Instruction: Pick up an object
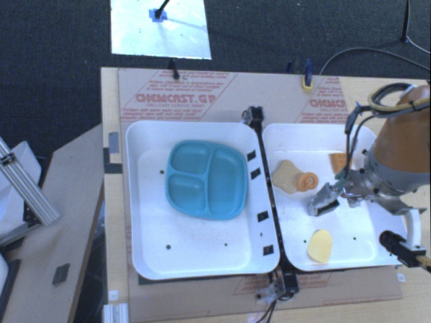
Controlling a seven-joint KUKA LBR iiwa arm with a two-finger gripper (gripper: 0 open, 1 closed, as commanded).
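Observation:
In the right bin (pixel 296 258) lie a tan bread-like piece (pixel 284 176), a small orange round piece (pixel 308 181) touching its right side, an orange wedge (pixel 338 161) further right, and a pale yellow chip (pixel 320 246) near the front. My gripper (pixel 324 201) hangs over the middle of the right bin, just below and right of the orange round piece, above the yellow chip. I see nothing between its fingers. The arm's orange band (pixel 404 147) covers the bin's right side.
The left bin (pixel 145 247) holds a blue divided plate (pixel 205 180). A black divider strip (pixel 264 180) runs between the two bins. Cables loop at the arm's upper right. A white sheet (pixel 159 19) lies on the dark floor behind the bench.

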